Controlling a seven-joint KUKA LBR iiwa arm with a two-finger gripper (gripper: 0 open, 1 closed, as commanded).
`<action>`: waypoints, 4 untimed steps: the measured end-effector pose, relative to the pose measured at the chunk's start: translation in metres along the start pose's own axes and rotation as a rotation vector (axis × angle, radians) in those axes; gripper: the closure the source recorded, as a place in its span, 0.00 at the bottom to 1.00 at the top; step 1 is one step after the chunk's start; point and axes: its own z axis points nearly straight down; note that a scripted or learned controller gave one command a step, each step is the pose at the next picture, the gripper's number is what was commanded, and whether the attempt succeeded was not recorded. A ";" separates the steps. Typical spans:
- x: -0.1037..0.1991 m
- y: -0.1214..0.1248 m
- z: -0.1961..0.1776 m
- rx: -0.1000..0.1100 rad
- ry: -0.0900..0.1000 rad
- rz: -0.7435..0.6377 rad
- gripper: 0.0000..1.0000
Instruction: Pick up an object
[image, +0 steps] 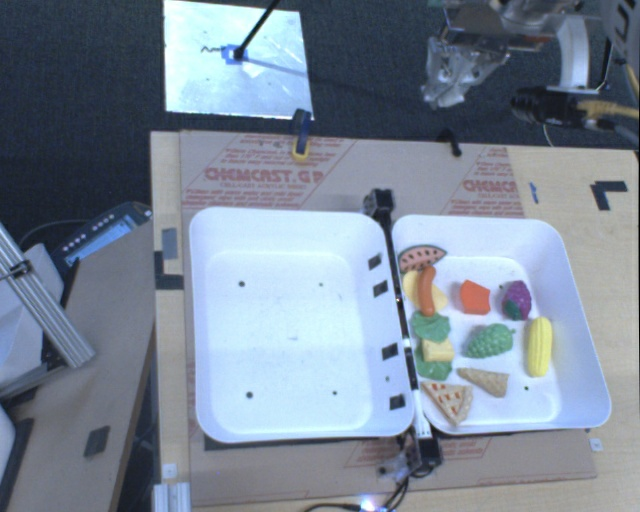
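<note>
The right white bin (575, 300) holds several toy foods. Among them are a watermelon slice (422, 258), a sausage (428, 288), an orange-red piece (474, 296), purple grapes (516, 299), a yellow corn cob (539, 345), green grapes (489, 341), a cheese cube (437, 350), a tan wedge (484, 380) and a pizza slice (449, 401). My gripper (447, 85) hangs high above the bench, beyond the far edge of the right bin and well away from the food. Nothing shows in its grasp.
The left white bin (290, 320) lies beside the right one, with a black hinge strip (395, 320) between them. A shiny metal plate (237, 57) lies at the far left, and a yellow clamp (300, 148) is on the board's far edge. Cables (575, 105) run at the far right.
</note>
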 end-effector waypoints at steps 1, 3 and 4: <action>0.004 -0.015 -0.020 0.000 0.000 -0.001 1.00; 0.074 -0.046 0.113 0.019 -0.001 -0.005 1.00; 0.086 0.009 0.082 -0.002 0.000 -0.001 1.00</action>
